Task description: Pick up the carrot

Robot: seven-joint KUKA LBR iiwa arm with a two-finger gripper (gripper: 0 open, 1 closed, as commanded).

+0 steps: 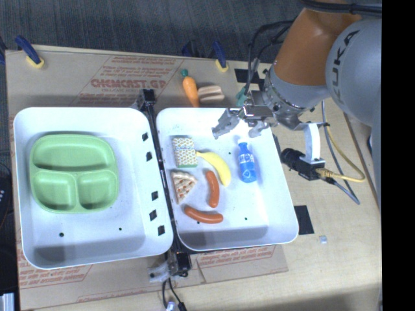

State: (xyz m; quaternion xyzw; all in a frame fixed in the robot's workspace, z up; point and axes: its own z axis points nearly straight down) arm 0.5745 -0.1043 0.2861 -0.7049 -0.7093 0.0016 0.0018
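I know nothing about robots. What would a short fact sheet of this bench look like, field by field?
arm: grey and orange, reaching in from the right
end effector: above the right bin's far edge, nothing visible between its fingers
carrot: outside the bins, on the cardboard beyond the right bin, beside a bun
right bin: banana, blue bottle, two sausages, pizza slice, checkered block
left bin: green tray
task status: carrot not yet picked up
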